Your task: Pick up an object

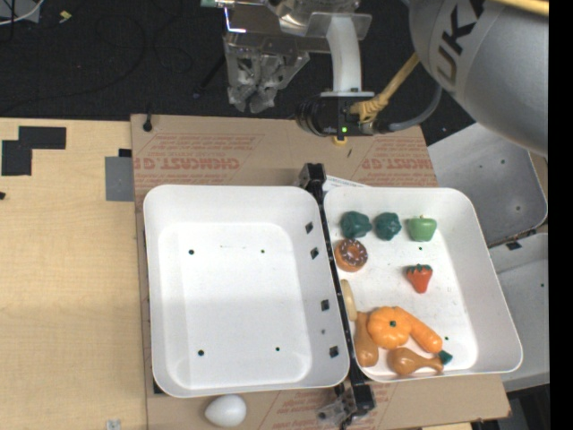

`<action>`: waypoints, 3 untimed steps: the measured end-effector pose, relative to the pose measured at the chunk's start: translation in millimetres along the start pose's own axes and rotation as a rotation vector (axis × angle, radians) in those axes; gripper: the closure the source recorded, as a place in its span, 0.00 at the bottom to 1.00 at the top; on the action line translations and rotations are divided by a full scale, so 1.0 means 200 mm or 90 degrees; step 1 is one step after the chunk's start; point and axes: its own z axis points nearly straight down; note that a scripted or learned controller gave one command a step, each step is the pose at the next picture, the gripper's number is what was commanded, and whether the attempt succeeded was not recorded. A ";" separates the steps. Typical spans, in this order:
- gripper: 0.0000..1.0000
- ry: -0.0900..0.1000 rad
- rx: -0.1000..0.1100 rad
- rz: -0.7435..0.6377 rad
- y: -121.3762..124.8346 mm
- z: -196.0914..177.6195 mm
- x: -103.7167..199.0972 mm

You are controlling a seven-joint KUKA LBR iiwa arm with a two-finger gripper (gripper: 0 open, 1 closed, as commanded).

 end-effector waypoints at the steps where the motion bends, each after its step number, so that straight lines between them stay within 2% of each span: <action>1: 1.00 -0.009 0.019 0.003 -0.04 1.32 -0.01; 2: 1.00 -0.001 -0.005 0.003 0.25 0.40 -0.05; 3: 1.00 -0.002 0.002 0.001 0.19 0.00 0.00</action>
